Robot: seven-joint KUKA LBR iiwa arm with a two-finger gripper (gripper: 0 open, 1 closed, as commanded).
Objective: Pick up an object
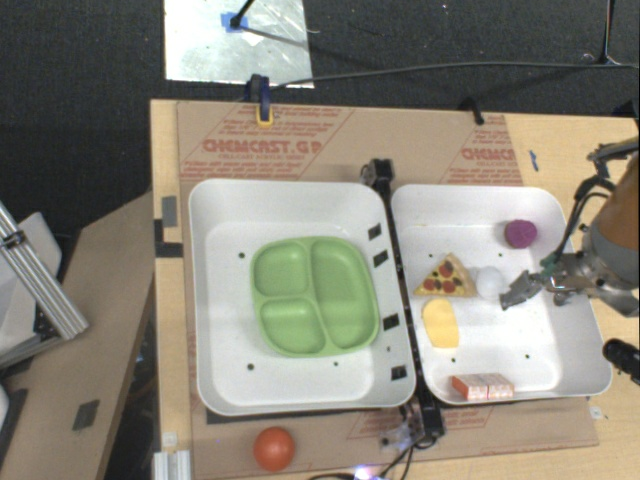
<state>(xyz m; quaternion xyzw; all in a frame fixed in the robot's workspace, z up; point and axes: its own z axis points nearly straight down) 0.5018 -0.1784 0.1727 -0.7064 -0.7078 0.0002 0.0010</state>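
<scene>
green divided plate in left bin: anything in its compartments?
Empty. All four compartments of the green plate show bare green. The toys, including the pizza slice, lie in the right bin.

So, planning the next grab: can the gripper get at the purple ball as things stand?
Probably yes: the purple ball lies alone near the right bin's far corner, nothing over it, and the gripper hangs just beside.

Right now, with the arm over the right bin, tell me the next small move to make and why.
Probably ease the gripper a little further left and down toward the white ball. The gripper hangs over the right bin just beside that ball, with nothing seen between its fingers, and the ball is the nearest thing. The pizza slice lies right against the ball's far side, so a short approach seems safest.
</scene>
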